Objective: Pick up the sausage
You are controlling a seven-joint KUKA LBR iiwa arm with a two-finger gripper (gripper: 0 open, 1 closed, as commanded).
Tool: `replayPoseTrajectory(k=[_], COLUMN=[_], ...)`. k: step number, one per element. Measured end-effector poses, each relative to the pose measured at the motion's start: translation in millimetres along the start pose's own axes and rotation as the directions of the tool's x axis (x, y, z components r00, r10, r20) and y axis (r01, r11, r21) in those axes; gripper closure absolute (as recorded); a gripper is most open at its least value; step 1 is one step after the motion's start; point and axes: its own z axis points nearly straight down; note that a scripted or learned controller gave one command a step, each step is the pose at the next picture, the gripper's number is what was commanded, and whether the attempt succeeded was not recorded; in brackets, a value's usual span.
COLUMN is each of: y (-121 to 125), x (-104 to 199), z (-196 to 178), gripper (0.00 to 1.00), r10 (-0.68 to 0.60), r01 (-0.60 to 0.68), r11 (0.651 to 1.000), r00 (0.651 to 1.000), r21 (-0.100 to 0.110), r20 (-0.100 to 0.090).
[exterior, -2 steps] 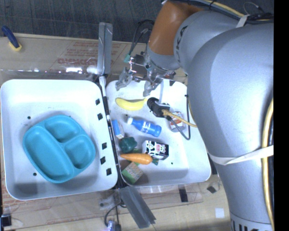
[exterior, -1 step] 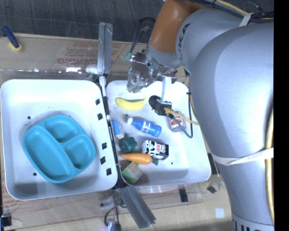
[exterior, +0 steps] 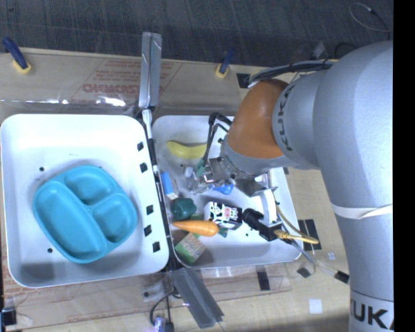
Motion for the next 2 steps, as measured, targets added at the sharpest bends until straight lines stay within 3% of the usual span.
replayPoseTrajectory(k=[1,2], y=[-59.0,-58.8], x=[-48.3,-48.0], z=[9.8,9.7], gripper=[1.00,0.00], r10=[0.047,0.047], r01=[-0.047,-0.047], r11=[0.999,0.999], r00=[0.999,0.999], r21=[-0.002,-0.002], r20=[0.000,0.000])
